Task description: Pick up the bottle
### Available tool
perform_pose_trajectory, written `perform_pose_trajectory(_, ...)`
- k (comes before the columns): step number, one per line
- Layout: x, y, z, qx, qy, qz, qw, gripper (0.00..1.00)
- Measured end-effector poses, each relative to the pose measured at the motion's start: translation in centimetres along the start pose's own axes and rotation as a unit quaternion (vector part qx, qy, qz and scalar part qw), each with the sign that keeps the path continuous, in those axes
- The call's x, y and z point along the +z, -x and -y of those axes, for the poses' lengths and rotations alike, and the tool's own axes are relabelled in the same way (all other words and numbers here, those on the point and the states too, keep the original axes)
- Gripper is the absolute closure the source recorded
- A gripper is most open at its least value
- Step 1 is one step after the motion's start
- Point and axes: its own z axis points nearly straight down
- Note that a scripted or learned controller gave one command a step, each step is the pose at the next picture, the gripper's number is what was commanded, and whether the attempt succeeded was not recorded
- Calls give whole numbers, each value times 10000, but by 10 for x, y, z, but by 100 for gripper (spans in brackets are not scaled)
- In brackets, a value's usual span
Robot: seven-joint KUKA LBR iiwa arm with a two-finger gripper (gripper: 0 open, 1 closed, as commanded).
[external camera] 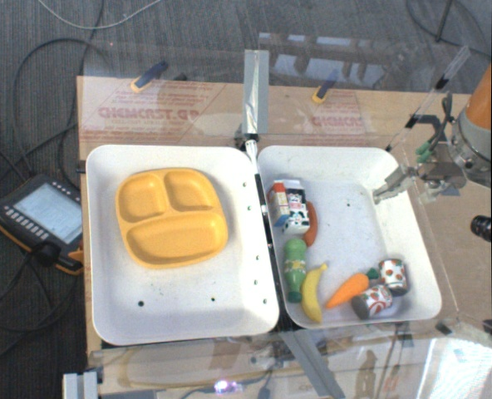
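Smooth white bins (179, 322) hold a glossy green bottle (295, 268) beside a curved banana (312, 292); gripper (396, 185) hovers, grasp unclear.

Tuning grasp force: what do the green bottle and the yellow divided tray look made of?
Green bottle: likely plastic, glossy; bright highlights along its body, printed label near the neck. Could be a toy.
Yellow tray: likely moulded plastic, smooth satin finish; uniform colour, rounded compartment ridges with soft sheen. Both are guesses from looks alone.
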Motion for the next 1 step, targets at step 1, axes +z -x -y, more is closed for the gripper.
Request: perform_pose_trajectory(1, 60, 36, -25, -56, 1, 8, 10000, 0)
